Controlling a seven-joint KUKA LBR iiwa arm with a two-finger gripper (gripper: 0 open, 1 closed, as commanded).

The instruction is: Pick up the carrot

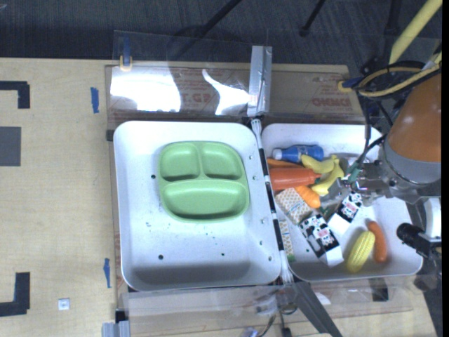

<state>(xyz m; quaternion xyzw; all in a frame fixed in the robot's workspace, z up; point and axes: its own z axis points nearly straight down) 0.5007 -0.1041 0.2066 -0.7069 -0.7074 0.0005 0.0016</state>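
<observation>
The carrot (290, 176) is a long orange shape lying left to right in the back left part of the right bin (400, 269). A yellow banana (325, 167) lies against its right end. My gripper (346, 187) hangs low over the middle of that bin, just right of the carrot's end and the banana. Nothing orange shows in it. The arm's grey wrist and orange band (421, 128) hide the bin's right side.
A blue bottle (302, 152) lies behind the carrot. In front are a patterned cracker box (292, 203), a black-and-white carton (319, 234), a yellow corn cob (360, 250) and a small orange-red piece (379, 241). The left bin (140, 258) holds a green divided plate (203, 179).
</observation>
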